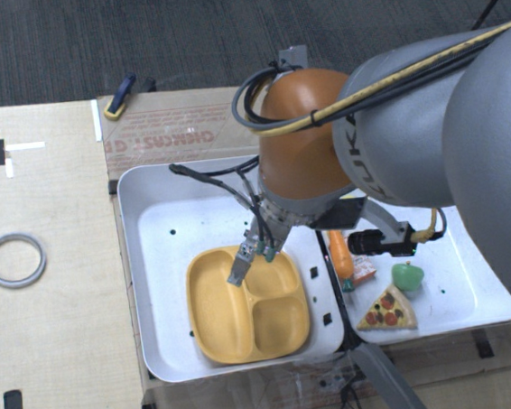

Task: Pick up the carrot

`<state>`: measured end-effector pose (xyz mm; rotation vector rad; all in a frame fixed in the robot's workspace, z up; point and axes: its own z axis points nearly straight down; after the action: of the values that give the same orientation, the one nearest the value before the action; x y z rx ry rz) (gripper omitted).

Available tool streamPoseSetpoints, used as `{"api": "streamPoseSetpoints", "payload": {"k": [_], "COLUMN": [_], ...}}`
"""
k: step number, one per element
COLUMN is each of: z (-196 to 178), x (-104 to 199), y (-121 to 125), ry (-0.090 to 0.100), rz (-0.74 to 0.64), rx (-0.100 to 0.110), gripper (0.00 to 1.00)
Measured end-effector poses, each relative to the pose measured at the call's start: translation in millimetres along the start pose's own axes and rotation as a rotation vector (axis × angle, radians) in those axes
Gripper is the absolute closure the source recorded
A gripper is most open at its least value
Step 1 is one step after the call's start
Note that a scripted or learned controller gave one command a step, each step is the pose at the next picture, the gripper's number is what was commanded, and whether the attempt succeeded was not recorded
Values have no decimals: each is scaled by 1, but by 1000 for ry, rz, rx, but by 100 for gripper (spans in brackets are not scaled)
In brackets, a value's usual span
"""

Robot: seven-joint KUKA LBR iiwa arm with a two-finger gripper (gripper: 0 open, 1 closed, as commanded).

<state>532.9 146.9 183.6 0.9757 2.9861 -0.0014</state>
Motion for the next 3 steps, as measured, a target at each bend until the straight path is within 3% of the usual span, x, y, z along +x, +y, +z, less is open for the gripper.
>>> {"api": "streamPoseSetpoints", "payload": {"k": [1, 2, 3], "z": [-6, 45, 44], "x": [-19, -72, -98], "y": [0, 23, 79], "ry": [-2, -3, -5], "rz": [-361, -700, -912], "rx": [-2, -3, -4], "gripper": [0, 0, 0]}}
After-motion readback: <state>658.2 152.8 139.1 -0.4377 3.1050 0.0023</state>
